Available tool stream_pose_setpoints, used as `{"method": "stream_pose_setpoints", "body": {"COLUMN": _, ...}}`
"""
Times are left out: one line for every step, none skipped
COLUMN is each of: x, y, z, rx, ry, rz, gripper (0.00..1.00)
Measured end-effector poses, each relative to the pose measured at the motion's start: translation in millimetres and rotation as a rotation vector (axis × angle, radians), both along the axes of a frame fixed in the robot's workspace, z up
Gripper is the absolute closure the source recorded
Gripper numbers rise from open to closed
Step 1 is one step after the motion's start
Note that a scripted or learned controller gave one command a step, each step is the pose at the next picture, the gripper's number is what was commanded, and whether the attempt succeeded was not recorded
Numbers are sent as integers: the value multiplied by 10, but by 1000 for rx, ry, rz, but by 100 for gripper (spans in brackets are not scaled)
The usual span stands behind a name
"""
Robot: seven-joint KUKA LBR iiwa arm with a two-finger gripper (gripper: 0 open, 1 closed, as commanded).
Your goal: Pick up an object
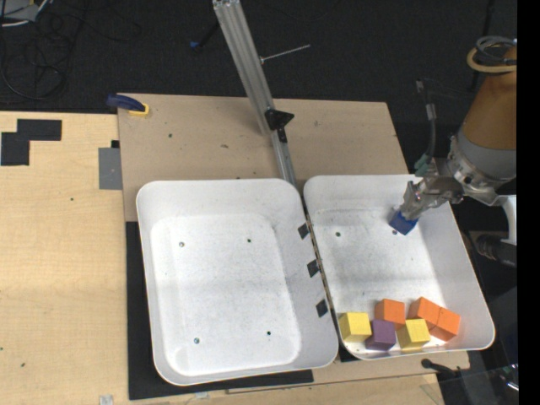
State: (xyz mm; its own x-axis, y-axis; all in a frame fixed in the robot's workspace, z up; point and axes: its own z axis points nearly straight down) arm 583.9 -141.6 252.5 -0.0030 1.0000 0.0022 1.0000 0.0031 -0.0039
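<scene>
Blue block [403, 223], probably light, stiff foam, is seen at two o'clock in the right bin [472, 294], directly beneath the end effector [416, 202]. Whether it is gripped cannot be told. Its flat opposite faces would be best pinched.

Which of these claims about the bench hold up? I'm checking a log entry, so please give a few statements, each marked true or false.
1. The blue block is in the right bin. True.
2. The blue block lies among the other blocks at the bin's near edge. False: it is apart from them, toward the far side, at the gripper.
3. The left bin holds the yellow blocks. False: both yellow blocks are in the right bin.
4. A purple block sits between the two yellow ones. True.
5. The orange blocks are in the right bin's near part. True.
</scene>
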Motion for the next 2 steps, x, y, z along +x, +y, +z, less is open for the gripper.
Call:
{"method": "stream_pose_setpoints", "body": {"x": 21, "y": 560, "z": 43, "rx": 0, "ry": 0, "rz": 2, "gripper": 100}}
{"method": "stream_pose_setpoints", "body": {"x": 77, "y": 1066, "z": 85, "rx": 0, "ry": -2, "rz": 1, "gripper": 100}}
